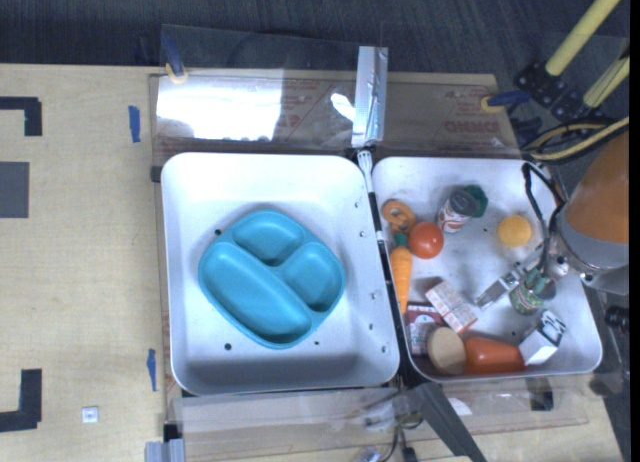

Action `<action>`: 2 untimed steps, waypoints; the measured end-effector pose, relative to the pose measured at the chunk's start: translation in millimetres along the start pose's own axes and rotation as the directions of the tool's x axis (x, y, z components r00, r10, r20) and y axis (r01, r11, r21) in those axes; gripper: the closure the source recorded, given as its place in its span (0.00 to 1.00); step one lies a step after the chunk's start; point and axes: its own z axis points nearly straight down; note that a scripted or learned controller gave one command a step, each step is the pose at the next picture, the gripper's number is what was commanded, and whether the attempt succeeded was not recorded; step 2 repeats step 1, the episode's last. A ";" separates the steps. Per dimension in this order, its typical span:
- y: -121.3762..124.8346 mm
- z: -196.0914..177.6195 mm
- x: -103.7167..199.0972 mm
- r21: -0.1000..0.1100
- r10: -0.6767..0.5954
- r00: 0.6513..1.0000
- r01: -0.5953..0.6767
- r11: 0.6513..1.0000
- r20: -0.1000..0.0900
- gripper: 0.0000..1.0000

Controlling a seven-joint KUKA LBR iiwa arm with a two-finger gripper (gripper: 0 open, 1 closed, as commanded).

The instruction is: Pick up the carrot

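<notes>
The two-finger gripper [515, 288] hung low at the right bin's three o'clock side, fingers apart, nothing between them. The long orange carrot [401, 276] lay well away at nine o'clock, against the shallow white right bin's [585, 355] left wall, just under a red tomato [426, 240]. Package labels were too small to read. A blue sectioned plate [270, 275] sat in the left white bin [190, 190] on the tan bench [80, 250]

I see the grey arm with its orange band [606, 200] entering from the right, its two-finger metal gripper [520, 288] pointing down-left.
</notes>
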 end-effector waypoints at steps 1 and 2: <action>10.4 -105.0 -23.7 0.002 -0.240 0.971 0.240 0.971 0.000 0.00; 10.4 -105.0 -23.7 0.002 -0.240 0.971 0.240 0.971 0.000 0.00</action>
